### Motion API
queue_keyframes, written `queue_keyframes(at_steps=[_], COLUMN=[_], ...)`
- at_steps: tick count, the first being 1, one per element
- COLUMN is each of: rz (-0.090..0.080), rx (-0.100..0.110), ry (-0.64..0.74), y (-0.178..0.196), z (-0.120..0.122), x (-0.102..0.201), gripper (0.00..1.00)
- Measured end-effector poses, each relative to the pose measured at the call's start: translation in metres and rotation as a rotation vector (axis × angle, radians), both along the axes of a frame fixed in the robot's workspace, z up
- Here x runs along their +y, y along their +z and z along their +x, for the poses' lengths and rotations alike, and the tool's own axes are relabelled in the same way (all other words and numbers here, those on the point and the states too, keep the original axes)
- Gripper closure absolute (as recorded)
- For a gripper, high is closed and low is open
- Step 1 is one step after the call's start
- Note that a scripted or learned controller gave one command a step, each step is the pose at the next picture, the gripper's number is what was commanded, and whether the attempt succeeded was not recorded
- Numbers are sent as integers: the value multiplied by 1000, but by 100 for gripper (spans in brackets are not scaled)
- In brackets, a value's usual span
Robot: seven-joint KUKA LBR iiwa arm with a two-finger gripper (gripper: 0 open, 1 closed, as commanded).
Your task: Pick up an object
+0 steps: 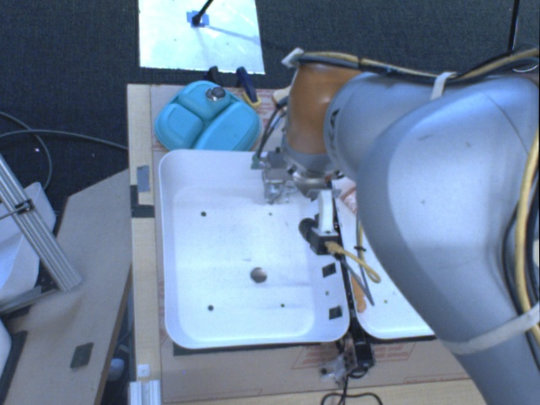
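Observation:
A small round grey-brown object [259, 274] lies alone on the floor of the left white bin [181, 251], a little in front of its middle. My gripper [274, 191] hangs over the far part of that bin, near its back wall, pointing down. It stands well behind the small object and apart from it. Nothing shows between its tips. The grey arm with the orange band [314, 99] reaches in from the right and covers most of the right bin [396, 323].
A light blue plastic container [207, 118] lies on the bench just behind the left bin's back rim. A white sheet [198, 19] lies further back on the dark floor. An orange stick-like thing [361, 283] shows at the right bin's left edge.

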State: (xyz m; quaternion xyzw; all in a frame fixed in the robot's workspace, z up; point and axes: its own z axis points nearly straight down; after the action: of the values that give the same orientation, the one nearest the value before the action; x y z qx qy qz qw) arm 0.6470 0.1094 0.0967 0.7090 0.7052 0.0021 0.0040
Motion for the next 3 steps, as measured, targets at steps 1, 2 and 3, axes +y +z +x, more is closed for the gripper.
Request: queue_keyframes(at_steps=[1,2,3], rz=[4,5,4], rx=[13,14,0], ry=[11,14,10], y=[-6,-13,-11], z=[-64,-164,-85], x=[32,81,92], gripper=[100,100,100])
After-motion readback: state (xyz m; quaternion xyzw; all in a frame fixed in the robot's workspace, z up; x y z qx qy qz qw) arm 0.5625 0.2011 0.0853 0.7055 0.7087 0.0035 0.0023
